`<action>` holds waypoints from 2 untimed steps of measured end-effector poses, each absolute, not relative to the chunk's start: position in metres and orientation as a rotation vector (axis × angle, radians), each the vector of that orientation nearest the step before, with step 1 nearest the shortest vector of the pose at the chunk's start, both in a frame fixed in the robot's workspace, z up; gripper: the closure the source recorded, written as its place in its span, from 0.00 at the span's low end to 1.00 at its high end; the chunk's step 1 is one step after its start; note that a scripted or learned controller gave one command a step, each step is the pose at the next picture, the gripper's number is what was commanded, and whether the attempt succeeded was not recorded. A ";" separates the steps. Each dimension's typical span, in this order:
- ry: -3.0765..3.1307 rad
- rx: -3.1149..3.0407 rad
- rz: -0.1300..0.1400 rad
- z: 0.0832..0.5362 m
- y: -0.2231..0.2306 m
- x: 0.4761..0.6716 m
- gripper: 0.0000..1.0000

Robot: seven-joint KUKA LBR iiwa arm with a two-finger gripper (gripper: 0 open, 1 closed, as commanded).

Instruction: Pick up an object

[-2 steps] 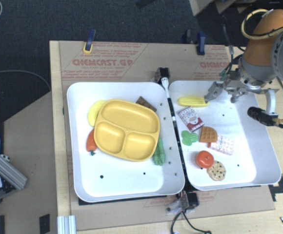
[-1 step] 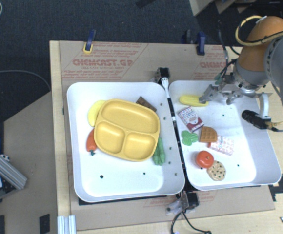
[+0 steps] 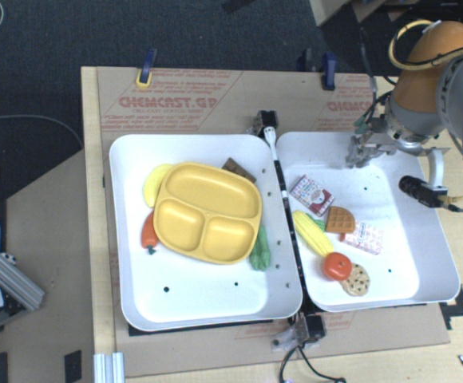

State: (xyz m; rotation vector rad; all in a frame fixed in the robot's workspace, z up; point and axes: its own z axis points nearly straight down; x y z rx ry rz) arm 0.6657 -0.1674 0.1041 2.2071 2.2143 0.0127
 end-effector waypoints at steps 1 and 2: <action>2.217 2.217 0.004 0.153 -0.175 0.663 1.00; 2.216 2.215 0.006 0.206 -0.185 0.666 1.00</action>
